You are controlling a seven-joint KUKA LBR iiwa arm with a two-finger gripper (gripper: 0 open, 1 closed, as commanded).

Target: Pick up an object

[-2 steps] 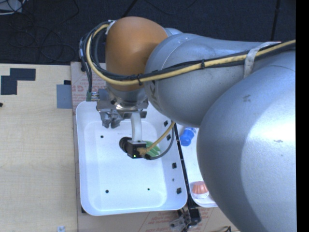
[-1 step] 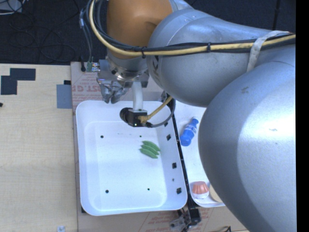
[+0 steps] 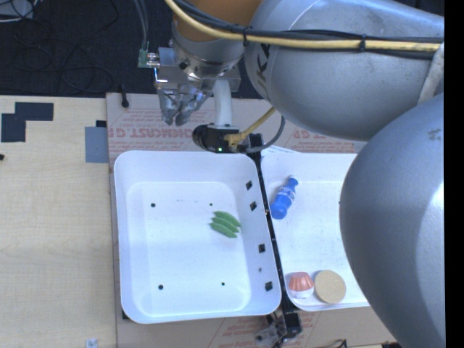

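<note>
Green pod (image 3: 225, 224) lies in the left bin (image 3: 138, 172), untouched. Gripper (image 3: 177, 112) hangs beyond that bin's far rim, fingers nearly together, holding nothing. Approach step; next: descend onto the pod.

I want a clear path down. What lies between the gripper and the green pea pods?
In the camera view, the left bin's far rim and bare white floor separate the gripper from the green pea pods.

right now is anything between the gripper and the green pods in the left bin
Nothing visible. The gripper is above the far rim of the left bin; the green pods lie alone on the floor.
</note>
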